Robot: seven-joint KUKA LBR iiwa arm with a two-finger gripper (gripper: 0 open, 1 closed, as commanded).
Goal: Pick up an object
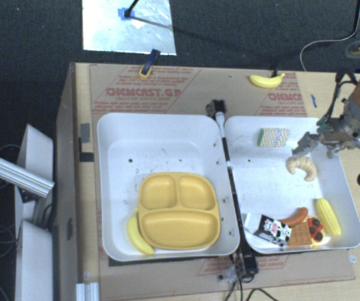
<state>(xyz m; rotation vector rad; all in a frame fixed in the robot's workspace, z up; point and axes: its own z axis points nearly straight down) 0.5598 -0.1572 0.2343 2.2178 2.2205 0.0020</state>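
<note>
The gripper [307, 144] hovers with jaws open just above a croissant [303, 165] in the right bin [349, 196]; its curved shape could slip sideways if they close off-centre.

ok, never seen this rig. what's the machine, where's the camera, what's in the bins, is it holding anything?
A single camera looks down at a slant on two white bins. The grey arm with an orange band enters from the right; its gripper hangs just above a croissant in the right bin, with nothing visibly held. That bin also holds a patterned sponge, corn, a sausage and small toys. The left bin holds a yellow divided tray and a banana. Another banana lies on the bench.
</note>
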